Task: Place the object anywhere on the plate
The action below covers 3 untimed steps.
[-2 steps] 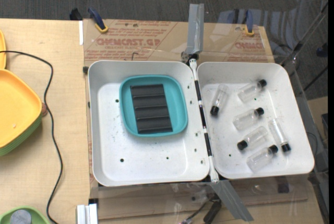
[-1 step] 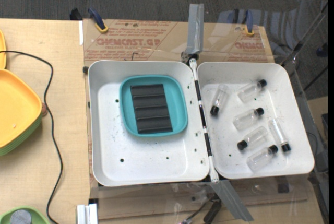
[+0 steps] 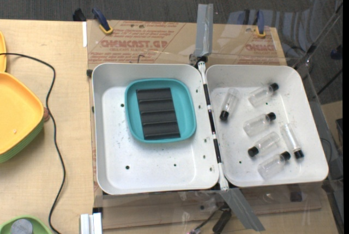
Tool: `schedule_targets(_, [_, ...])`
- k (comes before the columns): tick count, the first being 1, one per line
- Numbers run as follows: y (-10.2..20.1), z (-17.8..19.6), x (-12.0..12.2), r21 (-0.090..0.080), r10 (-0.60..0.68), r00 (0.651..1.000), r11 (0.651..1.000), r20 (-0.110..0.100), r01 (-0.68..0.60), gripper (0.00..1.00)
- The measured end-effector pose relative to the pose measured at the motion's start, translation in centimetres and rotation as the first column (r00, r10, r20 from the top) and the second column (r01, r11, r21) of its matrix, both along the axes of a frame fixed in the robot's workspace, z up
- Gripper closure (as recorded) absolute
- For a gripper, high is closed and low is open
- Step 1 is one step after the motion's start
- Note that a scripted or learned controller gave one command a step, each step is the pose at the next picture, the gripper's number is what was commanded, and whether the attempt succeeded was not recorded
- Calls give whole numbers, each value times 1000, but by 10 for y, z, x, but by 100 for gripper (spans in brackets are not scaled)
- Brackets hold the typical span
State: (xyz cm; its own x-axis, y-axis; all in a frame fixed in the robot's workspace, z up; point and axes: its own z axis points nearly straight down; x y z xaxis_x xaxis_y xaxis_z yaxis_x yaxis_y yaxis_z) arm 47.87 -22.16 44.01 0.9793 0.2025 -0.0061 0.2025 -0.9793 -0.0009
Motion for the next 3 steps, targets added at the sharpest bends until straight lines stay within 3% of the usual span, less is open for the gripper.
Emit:
schedule_targets(1, [0,0,15,-1,1,1000,1000,0,-1,0])
schedule_targets(3, [0,0,15,-1,1,1000,1000,1,-1,0])
